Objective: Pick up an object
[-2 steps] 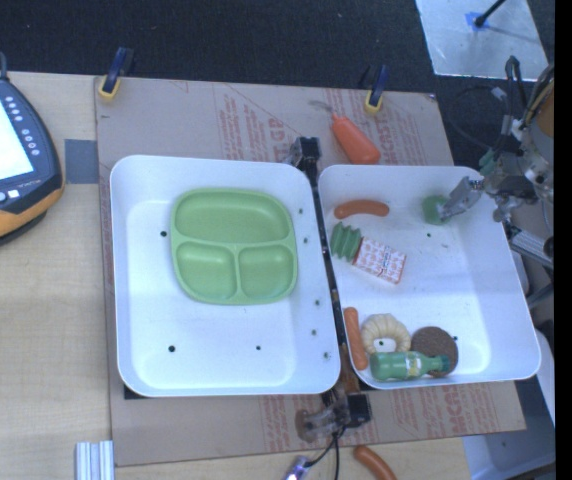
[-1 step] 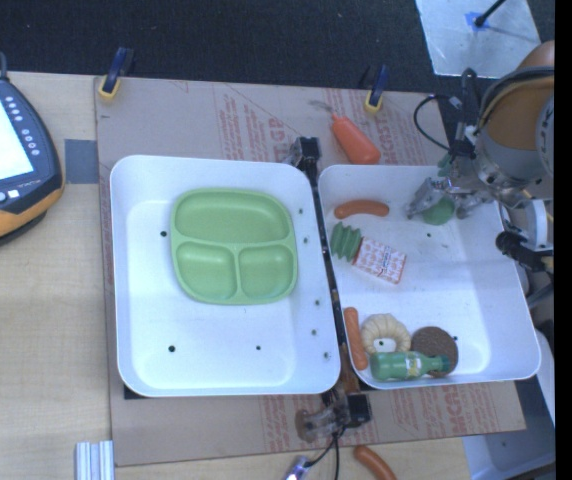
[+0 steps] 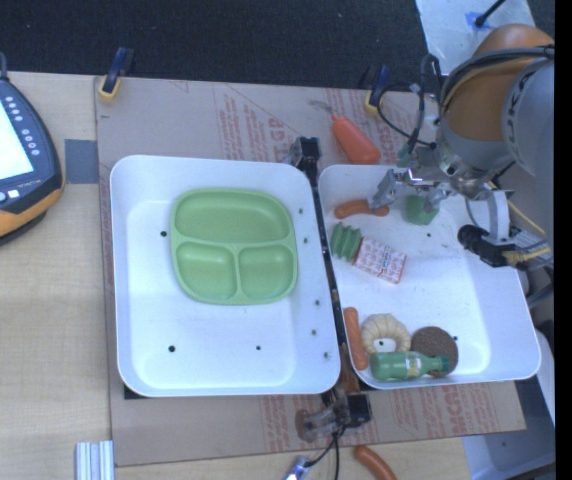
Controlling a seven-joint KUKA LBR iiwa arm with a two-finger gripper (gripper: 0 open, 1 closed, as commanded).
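looking at the gripper (image 3: 413, 190), honestly can't tell its state. small green object (image 3: 421, 209) sits right below it, orange carrot (image 3: 359, 209) just off to the side. both look light hard plastic, slippery; grab across the middle.

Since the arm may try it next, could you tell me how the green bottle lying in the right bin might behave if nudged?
The green bottle lies on its side and looks round, so it would probably roll. It rests against the brown disc and the ring, which may check that. It looks like smooth plastic, so possibly slippery.

Bright, even light; slightly soft focus
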